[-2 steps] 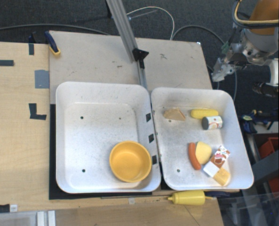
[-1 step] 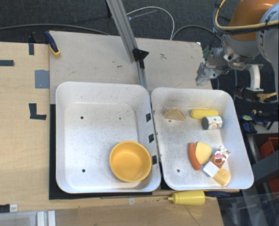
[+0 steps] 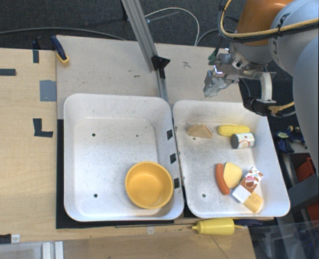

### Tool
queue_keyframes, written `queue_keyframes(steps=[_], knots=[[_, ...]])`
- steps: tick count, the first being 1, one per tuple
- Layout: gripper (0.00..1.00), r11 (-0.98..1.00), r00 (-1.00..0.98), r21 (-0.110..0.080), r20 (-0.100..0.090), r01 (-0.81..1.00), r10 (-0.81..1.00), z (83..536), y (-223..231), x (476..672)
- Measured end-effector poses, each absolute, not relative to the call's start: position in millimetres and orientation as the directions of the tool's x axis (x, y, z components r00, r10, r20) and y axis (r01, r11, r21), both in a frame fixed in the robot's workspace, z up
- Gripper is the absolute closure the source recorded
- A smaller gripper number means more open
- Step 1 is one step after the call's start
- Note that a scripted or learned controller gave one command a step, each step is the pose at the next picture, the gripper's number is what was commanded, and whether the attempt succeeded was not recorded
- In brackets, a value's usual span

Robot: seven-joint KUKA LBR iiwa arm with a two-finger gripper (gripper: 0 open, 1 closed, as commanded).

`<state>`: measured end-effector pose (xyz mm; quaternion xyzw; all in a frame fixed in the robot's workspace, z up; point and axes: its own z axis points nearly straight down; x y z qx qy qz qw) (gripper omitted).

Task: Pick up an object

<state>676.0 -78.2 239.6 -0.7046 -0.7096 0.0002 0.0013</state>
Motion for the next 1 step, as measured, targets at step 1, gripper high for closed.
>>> queue_keyframes(steps=[1], knots=[[1.0, 0.008, -0.008, 0.0, 0.002, 1.0, 1.0, 242.0, -17.0, 679.3]])
